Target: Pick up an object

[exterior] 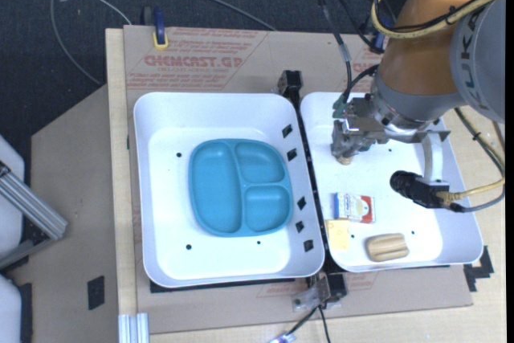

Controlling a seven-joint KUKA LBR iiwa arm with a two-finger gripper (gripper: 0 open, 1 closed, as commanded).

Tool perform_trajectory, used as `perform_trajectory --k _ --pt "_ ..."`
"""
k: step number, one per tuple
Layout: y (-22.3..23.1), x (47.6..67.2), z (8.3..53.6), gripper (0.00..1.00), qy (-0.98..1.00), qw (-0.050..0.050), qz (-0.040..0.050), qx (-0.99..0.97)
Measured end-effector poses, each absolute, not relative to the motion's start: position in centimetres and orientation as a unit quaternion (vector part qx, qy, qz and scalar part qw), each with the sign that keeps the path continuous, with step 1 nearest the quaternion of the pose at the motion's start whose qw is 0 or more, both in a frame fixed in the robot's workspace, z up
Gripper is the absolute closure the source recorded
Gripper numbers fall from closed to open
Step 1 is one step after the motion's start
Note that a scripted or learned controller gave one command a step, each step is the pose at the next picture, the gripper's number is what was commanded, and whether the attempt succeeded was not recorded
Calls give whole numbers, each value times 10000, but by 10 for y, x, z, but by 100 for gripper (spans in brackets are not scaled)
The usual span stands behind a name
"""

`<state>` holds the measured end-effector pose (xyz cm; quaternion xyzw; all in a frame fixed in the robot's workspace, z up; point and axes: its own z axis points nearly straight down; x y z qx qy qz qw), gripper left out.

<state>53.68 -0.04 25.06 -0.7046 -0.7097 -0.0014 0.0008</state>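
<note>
**Three small things lie in the right bin, jaws low over its far left part**

Three loose things share the right bin (459,241) on the counter (201,52). A white packet with red and blue print (354,207) lies near the bin's left edge. A small yellow piece (337,235) sits just beside the packet, in the near left corner. A tan block (386,247) rests by the near edge.

The jaws point down over the far left part of this bin, apart from all three; whether they are apart or together I cannot tell.

The left bin (161,132) holds a blue divided plate (240,186) at its middle.
</note>
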Motion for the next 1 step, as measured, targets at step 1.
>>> perform_trajectory --k 1 --pt "54 547 232 100 -7088 16 5 -7054"
